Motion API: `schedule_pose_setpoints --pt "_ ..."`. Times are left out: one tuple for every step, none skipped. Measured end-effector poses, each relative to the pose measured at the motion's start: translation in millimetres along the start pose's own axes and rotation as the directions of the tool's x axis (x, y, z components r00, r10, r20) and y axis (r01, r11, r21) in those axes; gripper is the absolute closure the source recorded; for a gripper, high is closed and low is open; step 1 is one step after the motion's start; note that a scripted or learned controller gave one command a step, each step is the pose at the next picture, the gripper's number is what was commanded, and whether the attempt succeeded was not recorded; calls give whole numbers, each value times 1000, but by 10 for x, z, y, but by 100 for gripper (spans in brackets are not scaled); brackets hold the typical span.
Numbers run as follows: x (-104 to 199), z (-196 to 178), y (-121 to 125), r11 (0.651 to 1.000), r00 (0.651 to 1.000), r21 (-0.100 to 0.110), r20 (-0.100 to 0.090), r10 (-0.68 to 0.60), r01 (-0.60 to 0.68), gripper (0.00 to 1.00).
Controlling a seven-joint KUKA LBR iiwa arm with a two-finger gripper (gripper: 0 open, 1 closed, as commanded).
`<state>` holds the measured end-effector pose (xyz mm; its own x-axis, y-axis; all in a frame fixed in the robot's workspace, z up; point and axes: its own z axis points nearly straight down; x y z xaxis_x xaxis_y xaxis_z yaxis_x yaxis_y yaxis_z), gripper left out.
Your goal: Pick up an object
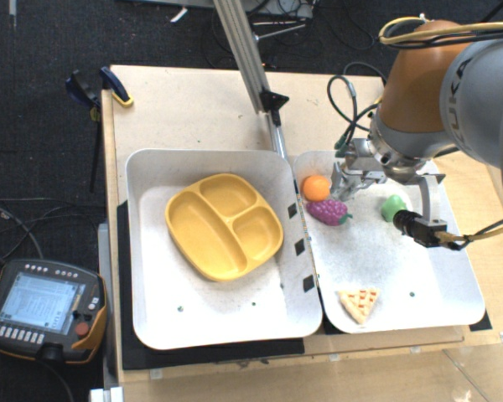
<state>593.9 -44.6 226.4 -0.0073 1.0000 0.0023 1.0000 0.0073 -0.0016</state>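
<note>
Here, the pincer (345,184) hung low over the far left part of the right bin (419,308), and I could not tell how it stood. Its tip was right by the purple grapes (328,211), just above them, and it was not clear if it touched them. An orange ball (316,188) sat just left of the pincer, close to the grapes and near the wall between the two bins. A green thing (393,206) lay a little to the right of the pincer, partly behind a black part on the arm. Near the front of the same bin, well apart from the rest, lay a small waffle piece (360,304), pale yellow with red squares. The grey arm (478,90) with its orange band (419,65) came in from the right side. The left bin (151,308) held a yellow plate (225,225) with three parts, lying flat near the middle. A metal pole (243,44) leaned up from the spot where the bins met at the back. A hand controller with a screen (42,308) lay on the floor to the left of the bench.
</note>
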Motion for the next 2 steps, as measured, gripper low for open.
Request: schedule_pose_setpoints --pt "548 -123 -122 1000 1000 -1 0 -1 1 100" --pt "1166 -47 -251 1000 1000 1 0 -1 1 100"
